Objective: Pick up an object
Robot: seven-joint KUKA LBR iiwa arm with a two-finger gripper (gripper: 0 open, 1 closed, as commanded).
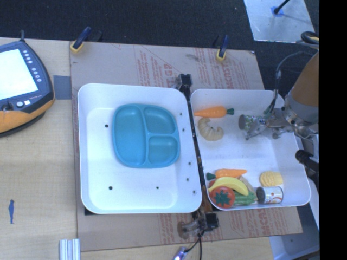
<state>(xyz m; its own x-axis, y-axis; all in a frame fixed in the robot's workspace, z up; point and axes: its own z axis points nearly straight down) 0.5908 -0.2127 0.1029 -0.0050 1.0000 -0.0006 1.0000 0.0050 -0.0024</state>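
Observation:
The right bin [244,156] holds several toy foods. An orange carrot [210,112] lies at its far left, with a beige pastry-like piece [210,130] just below it. At the near edge sit a second carrot [230,173], a banana [230,184], a red tomato [223,197], a green piece [245,200], a yellow ridged piece [270,178] and a small can [269,194] on its side. My gripper [248,125] is low in the far half of this bin, right of the carrot and the pastry piece, pointing left. I see no object held in it.
The left bin [97,161] carries a blue divided plate [145,135]. A tablet-like pendant [19,83] rests on the bench at the far left. Clamps [220,49] hold the cardboard sheet at the back. A cable [279,75] loops above the wrist.

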